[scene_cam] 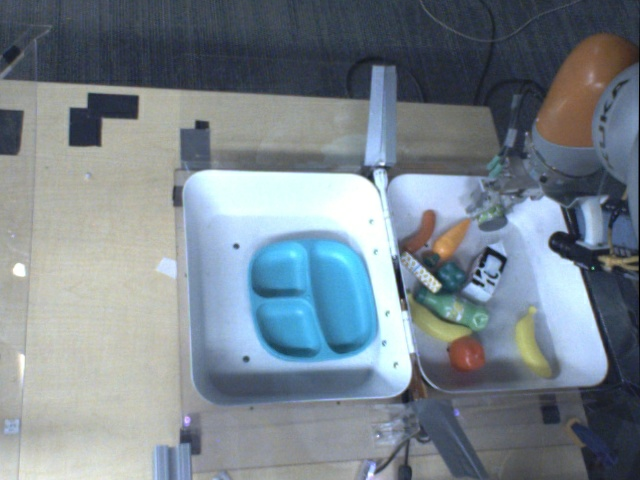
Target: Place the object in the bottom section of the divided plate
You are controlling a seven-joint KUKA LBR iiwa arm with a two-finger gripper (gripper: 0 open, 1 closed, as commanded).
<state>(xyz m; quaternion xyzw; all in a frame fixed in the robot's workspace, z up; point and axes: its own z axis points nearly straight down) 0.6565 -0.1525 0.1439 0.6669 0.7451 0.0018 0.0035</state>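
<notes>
A blue divided plate (310,298) with three sections lies in the left white bin (215,218). In the right bin (565,308) lie several toy foods: a carrot (451,238), a reddish sausage (421,230), a green bottle-like piece (455,308), a tomato (466,354), a yellow banana (530,342), another yellow piece (438,326) and a black-and-white box (487,271). My gripper (492,206) hovers over the upper part of the right bin, just right of the carrot, with nothing visible between its fingers.
A metal divider bar (380,128) runs between the bins at the back. The arm's orange band (590,73) sits at the upper right. Black cables (590,253) hang by the right bin's edge. Dark markers (100,116) lie on the bench's left.
</notes>
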